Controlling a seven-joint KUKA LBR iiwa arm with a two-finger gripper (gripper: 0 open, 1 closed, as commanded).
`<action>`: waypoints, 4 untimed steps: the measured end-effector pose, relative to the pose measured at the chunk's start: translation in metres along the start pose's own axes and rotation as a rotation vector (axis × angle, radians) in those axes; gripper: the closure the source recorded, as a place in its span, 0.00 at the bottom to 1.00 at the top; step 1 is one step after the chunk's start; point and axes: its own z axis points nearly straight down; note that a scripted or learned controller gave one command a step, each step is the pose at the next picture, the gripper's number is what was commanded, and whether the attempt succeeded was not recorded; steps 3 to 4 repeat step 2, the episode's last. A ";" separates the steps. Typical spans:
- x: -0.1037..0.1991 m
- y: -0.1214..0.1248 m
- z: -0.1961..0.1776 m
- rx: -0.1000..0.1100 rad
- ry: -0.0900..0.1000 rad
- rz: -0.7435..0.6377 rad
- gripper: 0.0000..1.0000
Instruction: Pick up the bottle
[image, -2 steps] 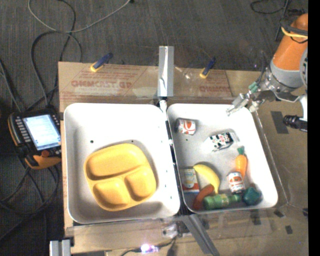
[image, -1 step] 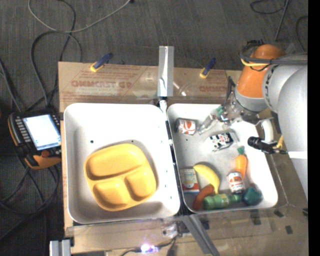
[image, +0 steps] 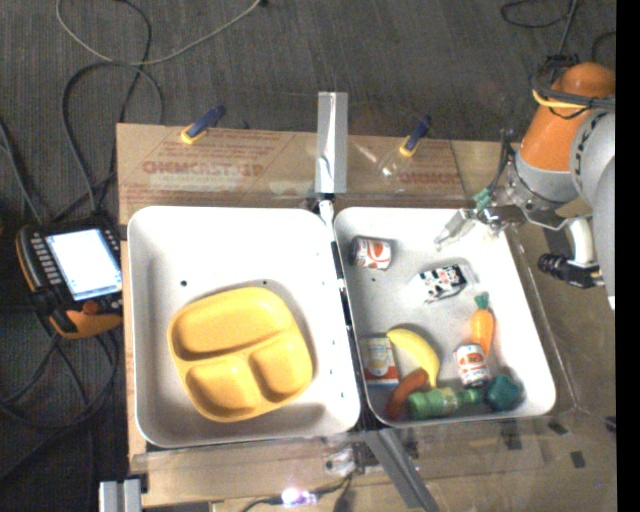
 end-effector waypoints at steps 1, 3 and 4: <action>0.006 0.001 0.024 0.006 0.008 0.025 0.00; 0.026 0.007 0.046 -0.003 0.003 0.177 0.00; 0.026 0.007 0.046 -0.003 0.003 0.177 0.00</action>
